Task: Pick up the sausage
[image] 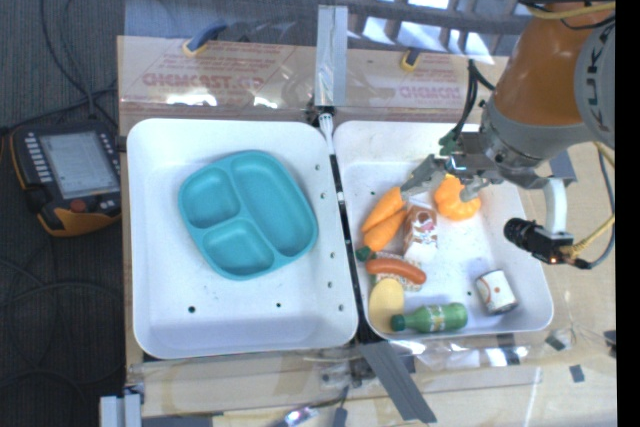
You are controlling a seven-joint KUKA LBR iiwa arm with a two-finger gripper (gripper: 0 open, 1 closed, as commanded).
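End effector [447, 173] hovers over right bin [520, 315], fingers spread, pinching nothing. Sausage [395, 268] lies below and left of it, touching carrots [381, 218] and lemon [386, 296]. Likely light, smooth, slippery; grip across its middle.

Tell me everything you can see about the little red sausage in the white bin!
The small red-orange sausage looks like a glossy plastic toy, long and rounded at both ends. It lies flat in the right white bin, near its left wall, running left to right and dipping slightly to the right. An orange toy carrot sits just above it, a yellow pear-shaped toy just below, seemingly touching. Nothing grips it; the gripper hangs higher up, over an orange toy.
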